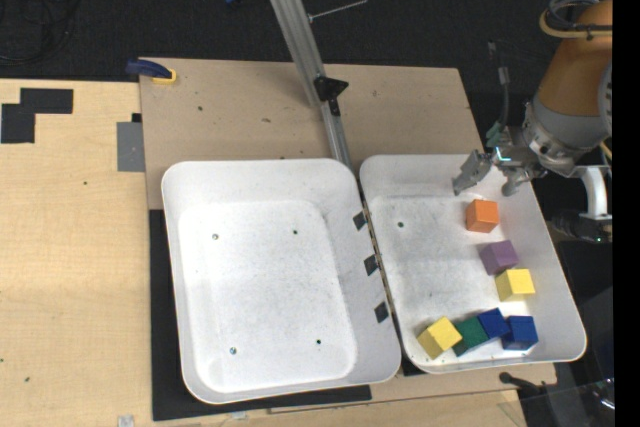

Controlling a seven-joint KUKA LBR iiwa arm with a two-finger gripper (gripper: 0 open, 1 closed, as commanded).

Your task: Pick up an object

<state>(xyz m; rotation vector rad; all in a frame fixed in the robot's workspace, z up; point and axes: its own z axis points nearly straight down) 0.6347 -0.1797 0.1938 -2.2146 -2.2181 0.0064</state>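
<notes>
My gripper [492, 177] hangs over the far right part of the right bin [420, 185], its two grey fingers spread open with nothing between them. Just below it, an orange cube [482, 214] rests on the bin floor, apart from the fingertips. Further toward the front lie a purple cube [498, 256] and a yellow cube [515, 283]. Along the bin's front edge sit another yellow block [439, 336], a green block [468, 333] and two blue blocks [492, 322] [520, 331], close together.
The left bin [260, 275] lies beside the right one, joined by black clips [367, 241]. A slanted aluminium rail [300, 35] rises behind the bins. The arm's orange band [578, 75] stands at the right edge.
</notes>
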